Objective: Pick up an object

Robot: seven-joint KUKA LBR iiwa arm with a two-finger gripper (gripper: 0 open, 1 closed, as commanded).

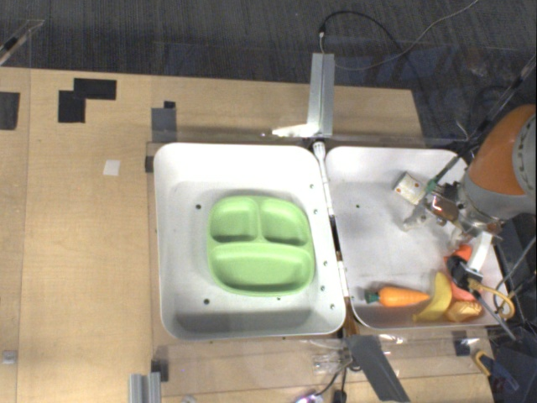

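Along the lower right of the frame, in the bottom corner of the right bin point(377, 250), we see the pickable toys bunched together: an orange carrot point(401, 296) with a dark green stub lying flat and pointing left, a yellow banana point(437, 297) curving up just beside it, a golden-brown rounded piece point(464, 311) touching the banana's lower end, and a small red-orange piece point(461, 290) behind them. All of them press near the bin's bottom wall, so the room beside them is tight on that side, while the middle and upper left of this bin's floor is bare white.

We see the gripper point(426, 208) in the upper right part of the same bin, well apart from the toy cluster, with a small white block-like part at its upper left tip. Whether it is released or clenched we cannot tell; cables and metal parts blur together there. The grey arm point(503, 175) with its orange band is cut off by the frame's right edge.

At centre, the left bin point(176, 225) holds a light green divided plate point(258, 243), with open margin all around it. Both bins sit on the tan bench point(75, 250).
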